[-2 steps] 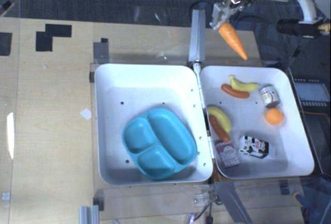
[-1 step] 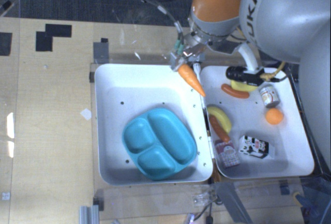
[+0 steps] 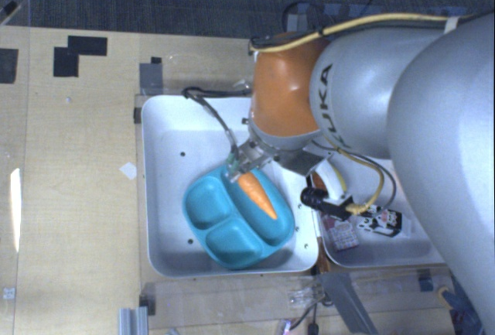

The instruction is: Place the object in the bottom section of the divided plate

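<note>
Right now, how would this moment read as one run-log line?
pincer: at carrot's top end | carrot: lying in divided plate's right section | divided plate: in left bin

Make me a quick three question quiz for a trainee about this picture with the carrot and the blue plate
1. True or false: the carrot lies on the bench outside the bins.
2. Which bin holds the plate? A) the left bin B) the right bin C) neither
3. Fill in: the plate is split into ____ sections.

Key:
1. False. It lies in the plate's right section, its thick end at the gripper.
2. A.
3. Three.
</note>
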Robot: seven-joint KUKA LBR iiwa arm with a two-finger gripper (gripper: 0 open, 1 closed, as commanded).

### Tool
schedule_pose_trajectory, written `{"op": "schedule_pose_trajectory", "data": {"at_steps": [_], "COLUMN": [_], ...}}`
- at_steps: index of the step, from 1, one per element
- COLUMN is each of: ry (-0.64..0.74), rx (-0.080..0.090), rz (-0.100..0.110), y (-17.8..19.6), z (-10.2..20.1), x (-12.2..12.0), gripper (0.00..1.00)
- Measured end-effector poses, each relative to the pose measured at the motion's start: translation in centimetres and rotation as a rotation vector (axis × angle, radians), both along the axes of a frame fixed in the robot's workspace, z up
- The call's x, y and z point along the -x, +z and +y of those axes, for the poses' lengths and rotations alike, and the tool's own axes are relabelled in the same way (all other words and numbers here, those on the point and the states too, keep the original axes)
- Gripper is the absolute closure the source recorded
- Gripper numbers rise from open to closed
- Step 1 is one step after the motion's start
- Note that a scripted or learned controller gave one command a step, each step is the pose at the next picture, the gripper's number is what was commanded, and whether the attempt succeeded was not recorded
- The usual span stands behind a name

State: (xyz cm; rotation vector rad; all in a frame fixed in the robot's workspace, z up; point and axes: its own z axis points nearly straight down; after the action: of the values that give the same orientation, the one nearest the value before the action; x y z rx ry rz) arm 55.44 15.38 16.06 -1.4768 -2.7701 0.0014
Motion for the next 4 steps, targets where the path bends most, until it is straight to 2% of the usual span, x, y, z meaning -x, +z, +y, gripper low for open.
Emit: {"op": "schedule_pose_trajectory", "data": {"at_steps": [1, 2, 3, 4], "ry": [0.12, 0.41, 0.402, 0.401], "rx": [-0.001, 0.0, -0.001, -0.003], "rz": [-0.004, -0.008, -0.002, -0.005], "y": [7.3, 16.3, 3.2, 4.0], "z": [2.9, -0.7, -0.3, -0.2], "x": [-6.5, -6.6, -3.4, -3.6], "gripper": [1.0, 1.0, 1.0, 1.0]}}
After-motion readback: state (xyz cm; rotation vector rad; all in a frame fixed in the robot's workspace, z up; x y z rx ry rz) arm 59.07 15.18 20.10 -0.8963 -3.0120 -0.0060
